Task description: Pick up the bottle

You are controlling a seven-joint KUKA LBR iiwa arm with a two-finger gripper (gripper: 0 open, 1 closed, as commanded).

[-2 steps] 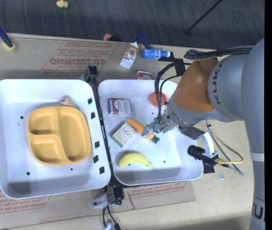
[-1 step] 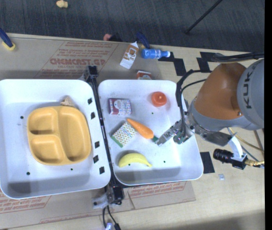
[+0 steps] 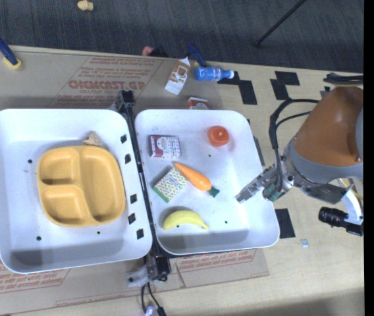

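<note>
Nearest the lens, the arm's gripper [image 3: 251, 191] hangs at the right bin's [image 3: 240, 237] right rim, grasping nothing, spread unclear — while the blue bottle [image 3: 211, 74] lies outside on the bench beyond that bin, so a descent here risks seizing the carrot [image 3: 193, 176] instead.

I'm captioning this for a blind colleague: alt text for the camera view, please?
The end effector hovers over the right bin's right edge, near a carrot, banana and small cartons. The blue bottle lies outside, behind that bin; a yellow tray fills the left bin.
</note>
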